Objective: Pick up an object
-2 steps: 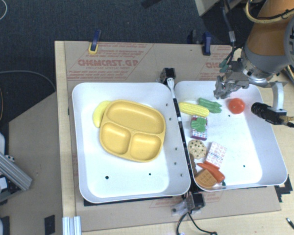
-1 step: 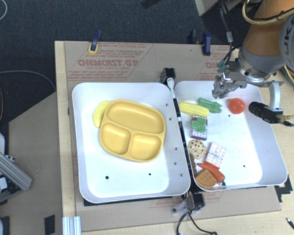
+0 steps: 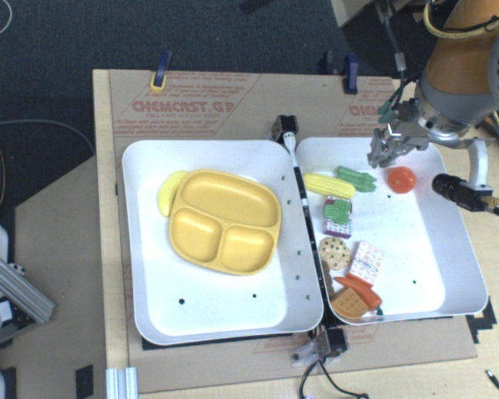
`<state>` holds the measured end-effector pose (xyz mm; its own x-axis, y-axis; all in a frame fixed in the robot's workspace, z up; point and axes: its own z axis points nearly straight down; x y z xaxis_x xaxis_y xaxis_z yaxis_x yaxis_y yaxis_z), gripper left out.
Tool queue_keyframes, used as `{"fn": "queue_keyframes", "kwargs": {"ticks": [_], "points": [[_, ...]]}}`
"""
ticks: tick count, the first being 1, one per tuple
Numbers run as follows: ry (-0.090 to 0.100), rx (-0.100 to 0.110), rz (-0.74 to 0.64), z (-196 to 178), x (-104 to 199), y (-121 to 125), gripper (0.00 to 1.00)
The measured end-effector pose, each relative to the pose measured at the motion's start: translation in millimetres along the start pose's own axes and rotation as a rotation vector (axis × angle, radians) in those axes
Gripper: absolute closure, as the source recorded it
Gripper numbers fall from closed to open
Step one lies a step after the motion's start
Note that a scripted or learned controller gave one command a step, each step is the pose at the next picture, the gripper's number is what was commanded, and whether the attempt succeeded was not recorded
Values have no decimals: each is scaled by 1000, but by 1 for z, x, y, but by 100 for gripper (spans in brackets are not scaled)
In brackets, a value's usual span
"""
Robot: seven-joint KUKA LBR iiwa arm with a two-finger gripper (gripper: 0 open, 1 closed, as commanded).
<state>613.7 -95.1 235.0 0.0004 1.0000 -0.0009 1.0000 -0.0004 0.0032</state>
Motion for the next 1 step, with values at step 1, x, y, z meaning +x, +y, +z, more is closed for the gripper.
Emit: {"fn": "queue_keyframes", "kwargs": {"ticks": [1], "points": [[1, 3, -2, 6, 13, 3, 100]]}}
